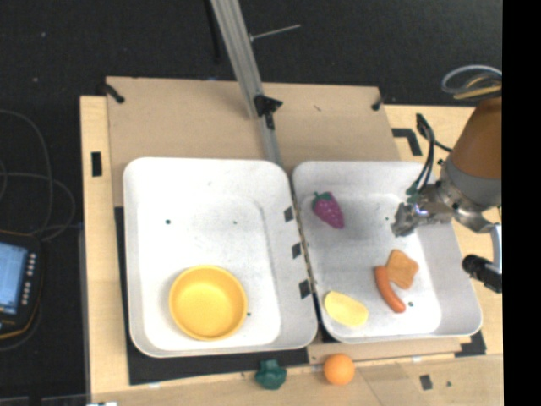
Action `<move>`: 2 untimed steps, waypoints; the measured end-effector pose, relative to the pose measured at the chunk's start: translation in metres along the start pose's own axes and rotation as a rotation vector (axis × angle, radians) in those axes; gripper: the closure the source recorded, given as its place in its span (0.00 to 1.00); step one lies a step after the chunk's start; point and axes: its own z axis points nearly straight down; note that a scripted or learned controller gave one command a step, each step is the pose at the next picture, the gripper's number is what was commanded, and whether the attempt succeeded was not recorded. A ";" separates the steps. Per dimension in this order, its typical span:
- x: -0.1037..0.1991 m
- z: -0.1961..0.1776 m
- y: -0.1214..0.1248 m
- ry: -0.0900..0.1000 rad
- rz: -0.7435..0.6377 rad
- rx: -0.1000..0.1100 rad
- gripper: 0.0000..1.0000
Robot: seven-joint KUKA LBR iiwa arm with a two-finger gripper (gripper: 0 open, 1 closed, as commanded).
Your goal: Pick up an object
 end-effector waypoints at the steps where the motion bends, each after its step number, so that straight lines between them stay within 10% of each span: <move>1: -0.002 -0.053 0.002 0.000 0.000 0.000 1.00; 2: 0.048 -0.046 0.021 0.004 -0.005 0.007 1.00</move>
